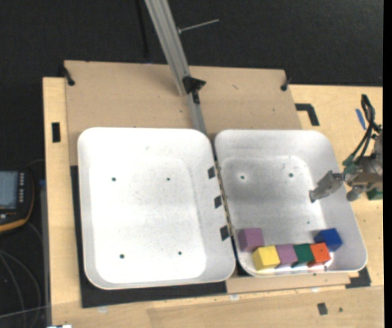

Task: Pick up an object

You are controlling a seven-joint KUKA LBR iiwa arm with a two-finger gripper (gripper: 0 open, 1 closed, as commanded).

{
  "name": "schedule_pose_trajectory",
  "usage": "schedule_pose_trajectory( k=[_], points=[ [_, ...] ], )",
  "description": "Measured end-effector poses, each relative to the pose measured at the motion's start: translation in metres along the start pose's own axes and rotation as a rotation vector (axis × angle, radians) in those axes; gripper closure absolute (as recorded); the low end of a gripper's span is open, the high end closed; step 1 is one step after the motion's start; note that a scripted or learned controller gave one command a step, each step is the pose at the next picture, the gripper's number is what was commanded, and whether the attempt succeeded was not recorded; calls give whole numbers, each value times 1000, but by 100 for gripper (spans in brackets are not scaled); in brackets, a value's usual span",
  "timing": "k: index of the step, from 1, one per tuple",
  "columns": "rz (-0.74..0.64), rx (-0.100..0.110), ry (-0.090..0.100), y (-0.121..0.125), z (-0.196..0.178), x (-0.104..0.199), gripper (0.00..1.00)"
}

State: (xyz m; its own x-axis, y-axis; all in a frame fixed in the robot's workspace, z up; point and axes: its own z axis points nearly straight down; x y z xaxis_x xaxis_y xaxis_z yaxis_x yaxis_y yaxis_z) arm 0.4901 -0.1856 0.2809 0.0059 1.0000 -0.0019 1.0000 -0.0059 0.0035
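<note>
Tan bench (154,94) | 2 white bins (148,203) | black floor (45,26) | pincer (332,186) state: cannot tell

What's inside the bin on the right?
The right bin holds blocks along its near edge: purple, yellow, another purple, green, orange and blue. Anything beneath them is covered.

The gripper (332,185) is seen at the view's right side, reached in from the right edge. It is held low, with one grey finger (324,185) angled down to the left.
</note>
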Motion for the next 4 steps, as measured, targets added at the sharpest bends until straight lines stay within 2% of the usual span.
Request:
schedule_pose_trajectory(
  k=[1,2,3,4],
  points=[
    [1,-4,-2,1,-11,-1,100],
    [-13,3,2,17,-4,52,100],
    [-14,7,5,20,51,141,100],
    [-9,-8,1,-5,-73,132,100]
  ],
)
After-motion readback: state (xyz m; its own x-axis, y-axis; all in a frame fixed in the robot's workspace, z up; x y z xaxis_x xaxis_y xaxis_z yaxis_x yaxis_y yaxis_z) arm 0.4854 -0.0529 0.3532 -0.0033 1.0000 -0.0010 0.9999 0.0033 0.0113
